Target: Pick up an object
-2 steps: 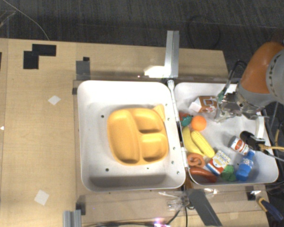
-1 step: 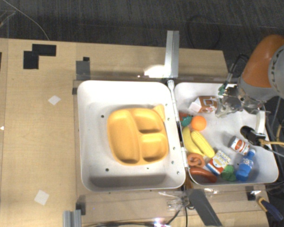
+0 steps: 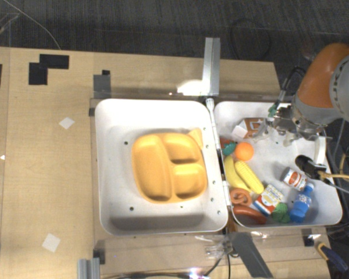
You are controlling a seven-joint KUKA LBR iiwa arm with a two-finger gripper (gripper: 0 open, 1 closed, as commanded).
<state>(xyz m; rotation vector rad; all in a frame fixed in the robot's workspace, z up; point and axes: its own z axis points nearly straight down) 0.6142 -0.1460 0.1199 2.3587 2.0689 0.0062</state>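
Observation:
My gripper (image 3: pixel 289 131) hangs over the back of the right bin (image 3: pixel 335 213), below the orange band of the arm. Nothing is seen held in it. Just left of it lies a brown and white packet (image 3: pixel 253 127). An orange ball (image 3: pixel 243 151) and a yellow corn cob (image 3: pixel 248 176) beside a yellow banana (image 3: pixel 232 176) lie at the bin's left side. Along the front are a red sausage (image 3: pixel 248 212), a small red and white carton (image 3: pixel 269 197), a green piece (image 3: pixel 280 214), a blue bottle (image 3: pixel 301 207) and a small can (image 3: pixel 294 178).
The left bin (image 3: pixel 116 214) holds a yellow divided tray (image 3: pixel 168 165) near its middle. A metal post (image 3: pixel 212 65) stands behind the wall between the two bins. Wooden bench surface stretches to the left.

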